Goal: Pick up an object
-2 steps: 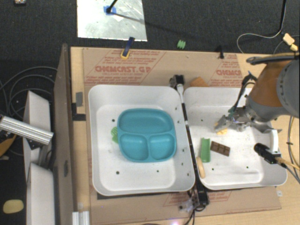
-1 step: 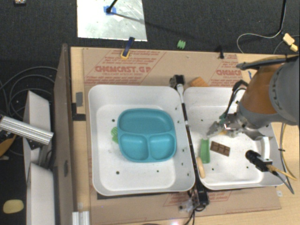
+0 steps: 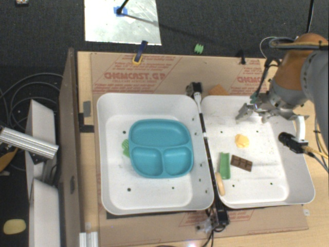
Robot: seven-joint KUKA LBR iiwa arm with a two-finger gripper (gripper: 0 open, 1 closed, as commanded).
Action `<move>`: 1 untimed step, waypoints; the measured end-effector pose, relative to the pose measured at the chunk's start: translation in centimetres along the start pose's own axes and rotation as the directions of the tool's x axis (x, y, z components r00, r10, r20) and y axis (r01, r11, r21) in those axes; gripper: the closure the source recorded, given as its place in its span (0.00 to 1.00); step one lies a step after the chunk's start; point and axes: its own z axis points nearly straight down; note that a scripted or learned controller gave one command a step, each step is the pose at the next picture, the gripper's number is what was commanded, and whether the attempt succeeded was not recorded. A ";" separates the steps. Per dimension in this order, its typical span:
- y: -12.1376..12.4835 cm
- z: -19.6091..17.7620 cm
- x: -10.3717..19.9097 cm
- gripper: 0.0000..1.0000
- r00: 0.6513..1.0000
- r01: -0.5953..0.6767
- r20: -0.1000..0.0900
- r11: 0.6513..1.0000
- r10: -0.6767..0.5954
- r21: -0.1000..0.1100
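Here, gripper (image 3: 253, 110) above right bin (image 3: 267, 189), near yellow piece (image 3: 242, 141)

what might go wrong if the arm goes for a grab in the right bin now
The gripper hangs near the right bin's back edge, apart from the yellow piece, so it may close on nothing. The green block and brown bar lie side by side; a grab could knock one.

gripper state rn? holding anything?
Gripper: over the top of the right bin, above the yellow piece; nothing seen held. Open or closed: cannot be told.
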 end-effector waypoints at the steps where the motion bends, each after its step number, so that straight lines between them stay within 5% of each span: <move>1: -5.1 3.7 3.1 0.00 1.000 -0.004 -0.007 1.000 0.004 0.018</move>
